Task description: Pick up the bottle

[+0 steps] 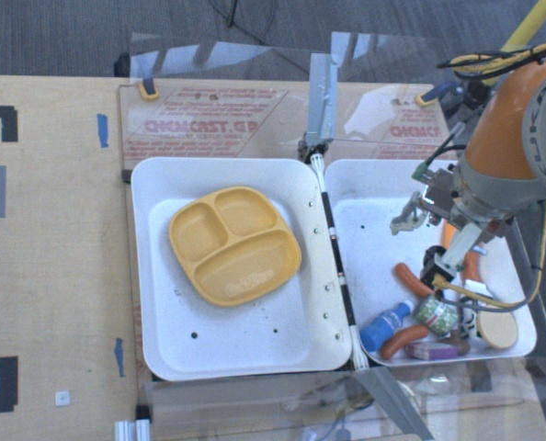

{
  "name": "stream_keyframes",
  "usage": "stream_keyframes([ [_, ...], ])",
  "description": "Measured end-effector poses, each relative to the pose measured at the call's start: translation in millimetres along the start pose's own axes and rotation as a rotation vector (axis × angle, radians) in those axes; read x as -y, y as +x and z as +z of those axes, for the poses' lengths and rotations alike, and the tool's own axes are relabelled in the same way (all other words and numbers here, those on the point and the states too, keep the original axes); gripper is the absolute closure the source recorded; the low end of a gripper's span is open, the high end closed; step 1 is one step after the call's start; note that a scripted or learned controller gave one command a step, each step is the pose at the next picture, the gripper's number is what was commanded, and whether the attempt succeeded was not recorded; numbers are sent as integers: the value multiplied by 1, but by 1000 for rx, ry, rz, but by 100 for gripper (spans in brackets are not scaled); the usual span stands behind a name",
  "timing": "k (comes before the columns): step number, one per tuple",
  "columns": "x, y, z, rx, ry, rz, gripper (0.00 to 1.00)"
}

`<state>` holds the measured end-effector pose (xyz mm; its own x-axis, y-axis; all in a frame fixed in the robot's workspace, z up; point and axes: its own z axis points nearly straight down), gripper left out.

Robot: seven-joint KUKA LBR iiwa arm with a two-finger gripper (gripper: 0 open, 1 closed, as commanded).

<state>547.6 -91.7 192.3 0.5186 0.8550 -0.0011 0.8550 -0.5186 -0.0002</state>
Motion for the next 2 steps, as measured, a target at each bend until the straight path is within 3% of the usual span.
stream_keyframes([
  [1, 63, 45, 9, 1, 5, 104, 0],
  [2, 73, 20, -116, 0, 1, -81, 0],
])
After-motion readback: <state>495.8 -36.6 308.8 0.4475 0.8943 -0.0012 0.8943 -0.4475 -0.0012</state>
